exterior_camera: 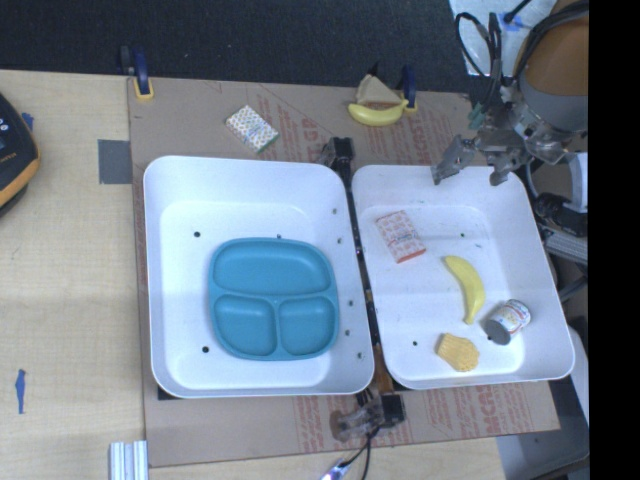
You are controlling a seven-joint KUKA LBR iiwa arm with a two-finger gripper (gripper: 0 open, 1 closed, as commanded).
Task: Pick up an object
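Right bin (540, 268) holds four loose things: one banana (465, 285), yellow, curved, lying near the bin's middle; one small can (508, 320) on its side just beside the banana's lower end; one tan cracker-like piece (458, 352) near the front wall; one small red-and-white packet (400, 236) flat toward the bin's left side. All four sit apart from each other except can and banana, which are close. Nothing covers them.

Gripper (470, 163) hangs over the right bin's back rim, upper right, jaws spread wide, nothing between them. Well apart from the banana.

Left bin (165, 268) holds one blue divided plate (272, 298), three compartments, centred.

Outside the bins on the counter (70, 268): a second banana (375, 114) with a wedge-shaped item behind it, near a blue clamp (408, 83); one patterned square packet (251, 127); another blue clamp (141, 73) at the back left; a yellow-and-black device (15, 158) at the left edge.
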